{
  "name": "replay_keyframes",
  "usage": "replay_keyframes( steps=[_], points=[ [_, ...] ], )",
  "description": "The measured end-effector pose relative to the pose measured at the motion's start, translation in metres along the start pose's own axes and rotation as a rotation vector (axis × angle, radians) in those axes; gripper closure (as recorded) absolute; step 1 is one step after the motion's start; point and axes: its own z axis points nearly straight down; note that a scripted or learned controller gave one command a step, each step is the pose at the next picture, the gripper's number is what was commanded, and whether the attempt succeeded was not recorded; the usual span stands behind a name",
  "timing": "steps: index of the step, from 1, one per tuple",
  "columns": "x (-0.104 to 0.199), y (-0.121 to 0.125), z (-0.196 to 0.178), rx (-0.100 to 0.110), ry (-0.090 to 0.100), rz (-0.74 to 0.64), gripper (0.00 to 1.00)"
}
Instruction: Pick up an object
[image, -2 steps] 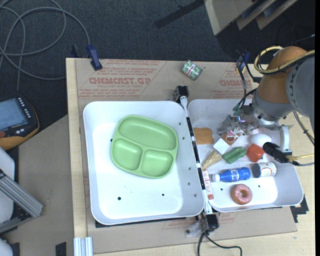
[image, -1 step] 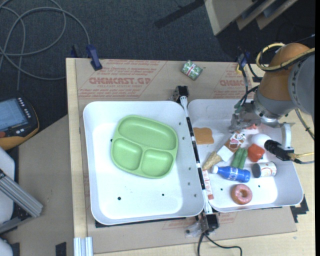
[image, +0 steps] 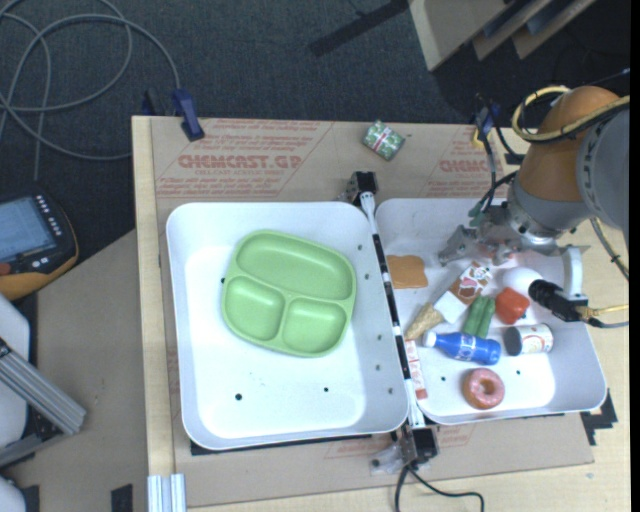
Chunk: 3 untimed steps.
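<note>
My gripper (image: 478, 242) hangs low over the back of the right bin (image: 572, 385), below the orange-banded wrist (image: 560, 150). Just under and in front of it lie a white and red packet (image: 470, 283), a green cucumber (image: 479, 315) and a red piece (image: 512, 305). Further forward are a blue bottle (image: 468, 347), a pink doughnut (image: 484, 388), an ice-cream cone (image: 424, 320) and a brown toast slice (image: 406, 270). Nothing shows between the gripper's tips.
A green three-part tray (image: 289, 293) lies in the left bin (image: 200, 400). A small green and white object (image: 383, 140) sits on the bench behind the bins. A blue clamp (image: 186, 113) grips the bench's back left edge. A handheld pendant (image: 30, 235) rests at far left.
</note>
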Motion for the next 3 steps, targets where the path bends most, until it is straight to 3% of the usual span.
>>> replay_keyframes(
  steps=[1, 2, 3],
  points=[
    [0.001, -0.040, 0.010, 0.004, 0.001, -0.001, 0.00],
    [0.000, -0.038, -0.001, -0.002, -0.001, 0.000, 1.00],
    [0.069, -0.018, -0.090, 0.002, 0.002, -0.004, 1.00]
  ],
)
